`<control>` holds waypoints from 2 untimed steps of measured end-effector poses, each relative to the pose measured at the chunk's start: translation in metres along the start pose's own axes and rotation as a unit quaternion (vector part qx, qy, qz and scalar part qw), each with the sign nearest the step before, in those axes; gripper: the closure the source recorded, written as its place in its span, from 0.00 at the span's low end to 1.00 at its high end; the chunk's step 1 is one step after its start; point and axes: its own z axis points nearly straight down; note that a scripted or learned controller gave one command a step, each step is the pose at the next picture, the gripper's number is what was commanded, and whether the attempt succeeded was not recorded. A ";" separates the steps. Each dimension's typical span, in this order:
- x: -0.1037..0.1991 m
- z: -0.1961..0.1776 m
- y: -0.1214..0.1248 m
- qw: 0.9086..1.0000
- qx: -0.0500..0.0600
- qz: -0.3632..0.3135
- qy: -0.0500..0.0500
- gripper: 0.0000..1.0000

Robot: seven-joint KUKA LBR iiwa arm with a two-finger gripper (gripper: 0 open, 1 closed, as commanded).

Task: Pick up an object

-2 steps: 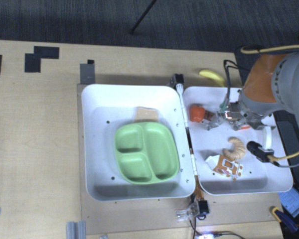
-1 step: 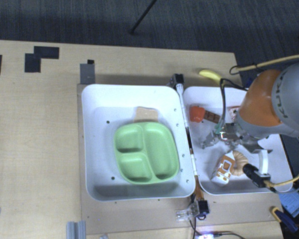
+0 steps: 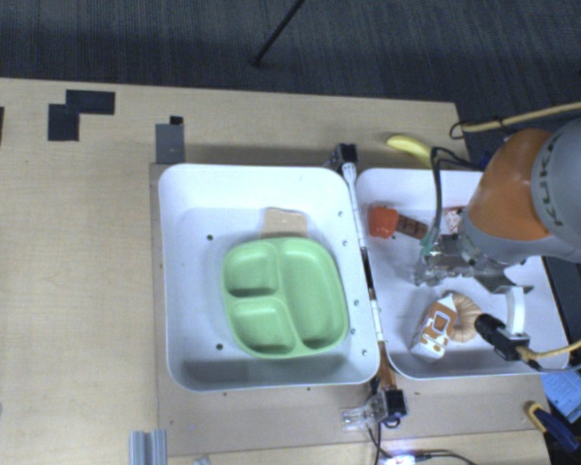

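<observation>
My gripper (image 3: pixel 434 267) hangs low in the right bin (image 3: pixel 399 352), near its middle, under the grey wrist with the orange band. Just below it, toward the bin's front, lies a white and orange patterned packet (image 3: pixel 438 325). Close to the left of the gripper, at the back of the bin, is a red-orange object with a brown stub (image 3: pixel 385 223). A small pinkish thing (image 3: pixel 452 221) peeks out beside the arm. Nothing shows clearly in the gripper's grasp.
The left bin (image 3: pixel 189 260) holds a green divided plate (image 3: pixel 285 295) with a tan block (image 3: pixel 285 221) behind it. A yellow thing (image 3: pixel 408 145) lies on the bench behind the right bin. A ridge (image 3: pixel 363 260) separates the two bins.
</observation>
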 end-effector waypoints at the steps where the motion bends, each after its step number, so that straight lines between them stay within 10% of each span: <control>1: 0.000 0.000 0.000 1.000 0.000 0.000 0.000 0.00; 2: 0.001 -0.010 0.001 1.000 -0.001 -0.001 0.000 1.00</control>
